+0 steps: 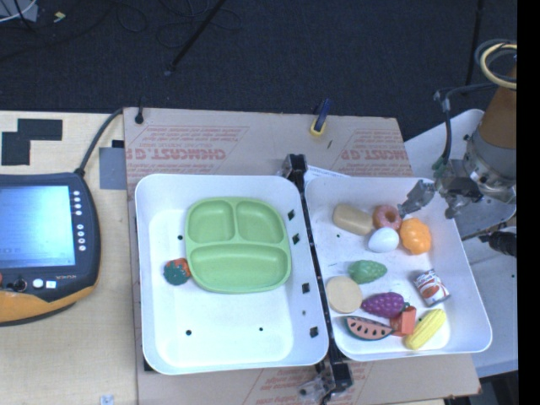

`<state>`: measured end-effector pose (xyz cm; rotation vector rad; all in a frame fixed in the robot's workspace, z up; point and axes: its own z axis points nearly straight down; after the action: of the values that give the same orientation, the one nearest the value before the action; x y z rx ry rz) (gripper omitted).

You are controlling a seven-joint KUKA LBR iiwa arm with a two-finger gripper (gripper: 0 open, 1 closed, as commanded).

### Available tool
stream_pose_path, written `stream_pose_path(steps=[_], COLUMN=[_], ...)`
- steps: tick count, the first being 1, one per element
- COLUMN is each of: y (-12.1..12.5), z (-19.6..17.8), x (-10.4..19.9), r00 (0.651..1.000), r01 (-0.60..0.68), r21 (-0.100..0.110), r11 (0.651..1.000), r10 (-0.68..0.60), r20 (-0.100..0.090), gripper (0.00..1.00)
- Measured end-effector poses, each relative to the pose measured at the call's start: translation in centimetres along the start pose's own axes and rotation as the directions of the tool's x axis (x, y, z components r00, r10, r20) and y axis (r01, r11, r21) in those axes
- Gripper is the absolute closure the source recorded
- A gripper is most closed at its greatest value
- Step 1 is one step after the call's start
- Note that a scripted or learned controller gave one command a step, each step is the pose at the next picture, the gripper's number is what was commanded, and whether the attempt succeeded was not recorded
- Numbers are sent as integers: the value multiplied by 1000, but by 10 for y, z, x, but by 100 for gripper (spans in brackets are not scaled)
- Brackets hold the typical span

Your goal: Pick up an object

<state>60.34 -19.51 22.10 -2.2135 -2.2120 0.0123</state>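
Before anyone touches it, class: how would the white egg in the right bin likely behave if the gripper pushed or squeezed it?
The white egg looks smooth and rounded, so it would probably roll when nudged. Its glossy curved surface may slip from a pinch. The orange fruit and pink donut crowd it closely, so they would likely shift too.

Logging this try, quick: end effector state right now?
End effector: fingers spread open, holding nothing, above the right bin's far edge near the orange.
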Motion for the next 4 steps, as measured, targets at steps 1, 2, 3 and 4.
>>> stream_pose_path(steps=[1, 2, 3, 4], y=[3, 9, 14, 19], z=[-8, 38, 97, 100], x=[0, 2, 1, -2], r00=[1000, 1000, 1000, 1000], r01=[1, 4, 4, 2], r21=[-13, -8, -16, -34], r11=[1000, 1000, 1000, 999], r10=[-1, -4, -4, -2], r20=[3, 2, 8, 13], gripper=[0, 0, 0, 0])
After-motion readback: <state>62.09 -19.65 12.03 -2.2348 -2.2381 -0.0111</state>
